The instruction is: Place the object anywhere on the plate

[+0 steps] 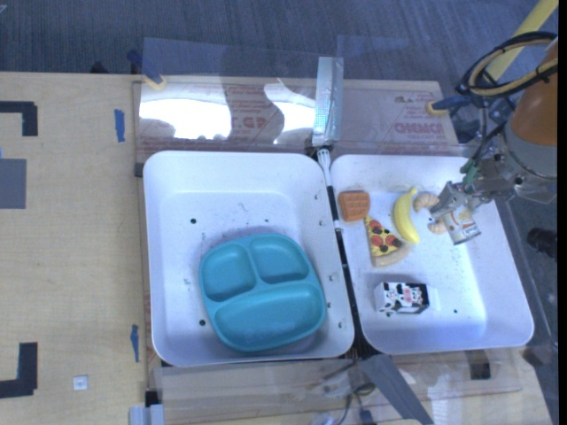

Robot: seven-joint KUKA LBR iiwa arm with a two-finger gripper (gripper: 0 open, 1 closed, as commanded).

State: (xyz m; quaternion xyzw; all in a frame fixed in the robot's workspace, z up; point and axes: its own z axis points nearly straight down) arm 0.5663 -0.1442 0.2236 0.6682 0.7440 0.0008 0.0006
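Observation:
A blue divided plate [261, 295] lies in the left bin [168, 184], toward its front. The right bin [496, 317] holds a yellow banana [405, 215], a pizza slice [384, 241], an orange waffle-like piece [353, 204] and a black-and-white cow-patterned block [404, 297]. My gripper [454, 212] is low over the right bin's far right side, just right of the banana. A small beige thing [429, 202] sits against its left side; whether it is gripped is unclear.
A clear plastic wall with a metal post [327, 100] stands behind the bins. Yellow and black cables [505, 56] hang at the upper right. The ridge between the two bins [335, 237] separates the plate from the toys.

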